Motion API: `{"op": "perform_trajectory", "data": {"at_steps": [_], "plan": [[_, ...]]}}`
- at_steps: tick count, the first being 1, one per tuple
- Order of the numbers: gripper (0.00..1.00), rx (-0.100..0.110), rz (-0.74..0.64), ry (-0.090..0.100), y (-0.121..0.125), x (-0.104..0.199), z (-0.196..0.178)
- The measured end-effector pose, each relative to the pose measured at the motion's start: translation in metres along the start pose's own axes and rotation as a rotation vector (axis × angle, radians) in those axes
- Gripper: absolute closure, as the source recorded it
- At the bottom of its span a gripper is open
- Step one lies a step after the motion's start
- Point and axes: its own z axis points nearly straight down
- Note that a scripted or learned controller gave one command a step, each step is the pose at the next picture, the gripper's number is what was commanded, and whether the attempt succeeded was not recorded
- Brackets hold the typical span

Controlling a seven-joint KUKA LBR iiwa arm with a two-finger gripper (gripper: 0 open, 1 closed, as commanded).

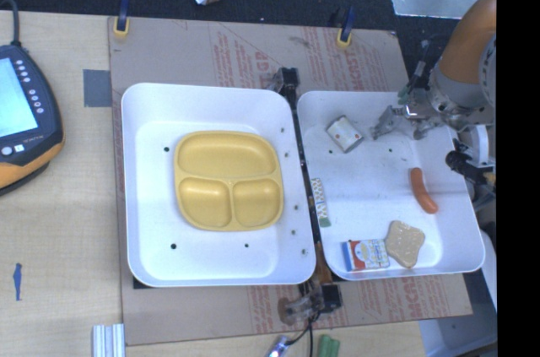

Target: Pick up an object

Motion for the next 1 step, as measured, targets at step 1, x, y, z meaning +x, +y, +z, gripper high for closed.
{"op": "perform_trajectory", "data": {"at_steps": [1], "plan": [[0.0, 0.003, -0.002, -0.002, -0.0761, -0.0004, 0.0006]]}}
